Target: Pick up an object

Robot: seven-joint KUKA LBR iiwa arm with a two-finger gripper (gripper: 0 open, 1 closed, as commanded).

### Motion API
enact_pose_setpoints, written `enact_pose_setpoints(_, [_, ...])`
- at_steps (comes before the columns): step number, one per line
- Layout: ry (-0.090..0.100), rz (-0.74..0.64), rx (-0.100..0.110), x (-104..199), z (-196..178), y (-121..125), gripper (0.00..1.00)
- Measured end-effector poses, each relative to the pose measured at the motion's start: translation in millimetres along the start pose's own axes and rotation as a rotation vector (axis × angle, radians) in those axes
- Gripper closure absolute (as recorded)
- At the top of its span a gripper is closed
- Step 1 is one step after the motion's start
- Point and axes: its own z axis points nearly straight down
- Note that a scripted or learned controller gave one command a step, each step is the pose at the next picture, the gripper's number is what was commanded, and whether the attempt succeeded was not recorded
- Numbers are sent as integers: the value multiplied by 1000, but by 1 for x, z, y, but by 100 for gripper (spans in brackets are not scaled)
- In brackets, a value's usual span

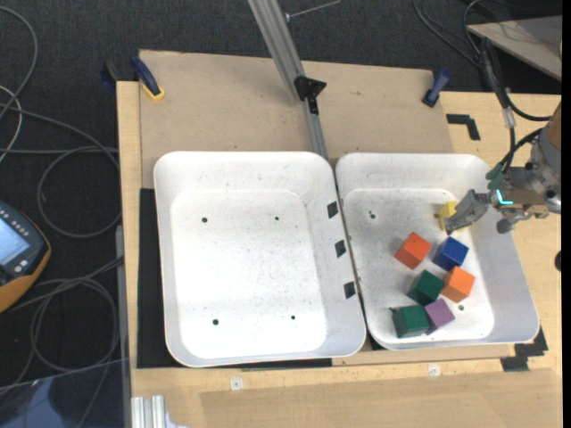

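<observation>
— Where is your pincer?

— My gripper hangs over the upper right part of the right bin, reaching in from the right rim. A small yellow piece lies at my fingertips. Whether the fingers are spread or pressed on it, I cannot tell.

— Which way does that piece lie?

— It is too small and half hidden to give a long axis.

— And the rest?

— The orange cube and blue cube sit just below me, turned corner-on. Further down come a second orange cube, a green cube, a purple cube and a dark green block, close-packed, the last near the front rim.

— Open room?

— The right bin's left half is bare, as is the left bin.
</observation>
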Motion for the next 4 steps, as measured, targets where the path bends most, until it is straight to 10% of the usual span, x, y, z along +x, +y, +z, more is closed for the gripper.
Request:
enact_pose_setpoints(1, [-1,0,-4,0,-1,0,0])
enact_pose_setpoints(4, [1,0,3,16,149,10,0])
